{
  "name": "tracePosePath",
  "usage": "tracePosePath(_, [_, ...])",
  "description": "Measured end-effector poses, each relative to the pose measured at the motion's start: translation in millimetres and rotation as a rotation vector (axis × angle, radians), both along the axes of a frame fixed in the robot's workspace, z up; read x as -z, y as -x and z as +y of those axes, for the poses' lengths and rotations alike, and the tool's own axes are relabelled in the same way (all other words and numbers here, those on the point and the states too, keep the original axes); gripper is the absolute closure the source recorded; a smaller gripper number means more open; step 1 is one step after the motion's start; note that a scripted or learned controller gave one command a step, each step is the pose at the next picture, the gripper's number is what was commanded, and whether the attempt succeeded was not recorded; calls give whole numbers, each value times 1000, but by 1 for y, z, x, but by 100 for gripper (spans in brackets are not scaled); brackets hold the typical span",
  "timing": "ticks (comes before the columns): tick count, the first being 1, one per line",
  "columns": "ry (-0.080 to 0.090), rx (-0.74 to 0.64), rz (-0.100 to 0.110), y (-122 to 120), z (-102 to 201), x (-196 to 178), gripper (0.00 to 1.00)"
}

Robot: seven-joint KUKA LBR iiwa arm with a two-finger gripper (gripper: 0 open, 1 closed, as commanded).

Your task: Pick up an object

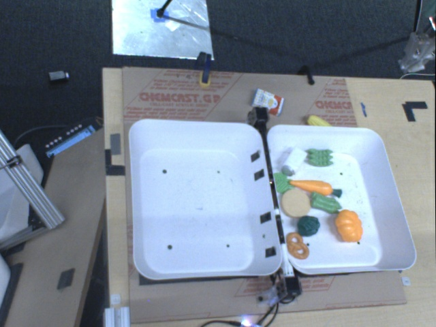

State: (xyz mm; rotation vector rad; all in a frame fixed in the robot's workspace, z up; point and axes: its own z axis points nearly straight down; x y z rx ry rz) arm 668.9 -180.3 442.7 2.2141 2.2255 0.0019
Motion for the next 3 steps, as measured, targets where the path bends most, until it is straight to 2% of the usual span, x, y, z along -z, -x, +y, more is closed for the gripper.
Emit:
tracePosePath(1, [2, 5, -2, 1, -27, -11, 100])
tracePosePath(3, [0, -1, 0, 0, 22, 4, 100])
